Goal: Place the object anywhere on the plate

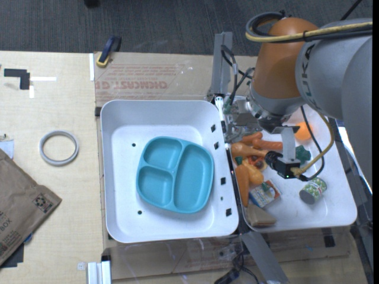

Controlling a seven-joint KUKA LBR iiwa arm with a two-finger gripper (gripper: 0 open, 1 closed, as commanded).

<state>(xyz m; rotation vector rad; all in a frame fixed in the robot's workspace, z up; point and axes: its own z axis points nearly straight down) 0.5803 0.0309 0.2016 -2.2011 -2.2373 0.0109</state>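
A blue plate (pixel 176 174) with three compartments lies in the left white bin (pixel 118 123); nothing lies on it. The right bin (pixel 340 209) holds several toy foods: an orange carrot (pixel 260 142), another orange piece (pixel 247 174), a small colourful box (pixel 264 194), a green-and-white can (pixel 312 189) and a brown slice (pixel 260 218). My gripper (pixel 240 123) hangs low over the far left corner of the right bin, just above the carrot, and the wrist hides most of it. I see no object held in it.
The arm's grey body and orange band (pixel 284 46) cover the back of the right bin. A black cable (pixel 287 165) loops over the toys. A tape ring (pixel 59 147) and a cardboard box (pixel 23 206) lie on the bench to the left.
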